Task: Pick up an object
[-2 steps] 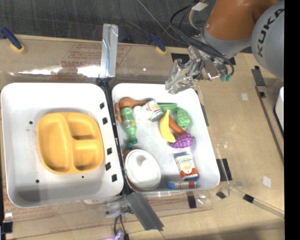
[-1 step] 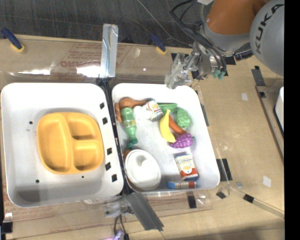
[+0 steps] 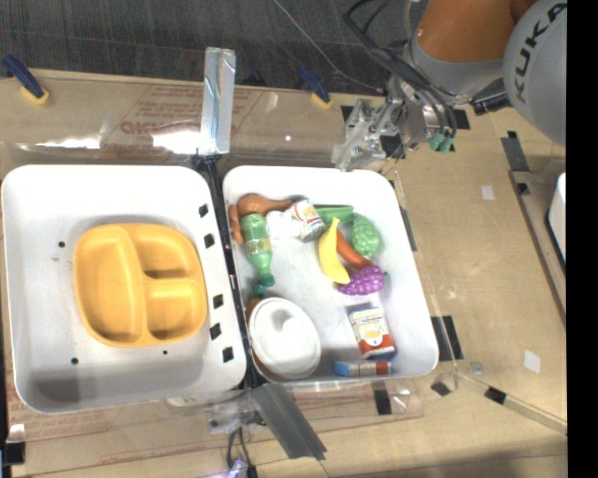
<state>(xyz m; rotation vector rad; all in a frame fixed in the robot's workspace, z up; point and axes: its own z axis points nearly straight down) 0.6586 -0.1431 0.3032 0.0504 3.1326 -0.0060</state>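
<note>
gripper [image 3: 364, 139] sits above the far rim of the right bin [image 3: 411, 267], over the worktop [image 3: 488, 267] just beyond the bin's back edge. fingers point down and left; whether they are apart or closed cannot be told, and nothing is seen between them. arm [image 3: 478, 18] enters from the upper right, orange band uppermost.

right bin holds the objects: green bottle [image 3: 256, 247] along the left wall, brown item [image 3: 259, 207] at the back left, small can [image 3: 307, 217] beside it, banana [image 3: 329, 252] in the middle, green vegetable [image 3: 363, 235] to its right, purple grapes [image 3: 363, 282] just in front, small carton [image 3: 371, 329] near the front right, white bowl [image 3: 284, 337] at the front left, marker [image 3: 364, 368] against the front wall.

left bin [image 3: 30, 267] holds a yellow tray [image 3: 140, 282], lying flat in the centre.
</note>
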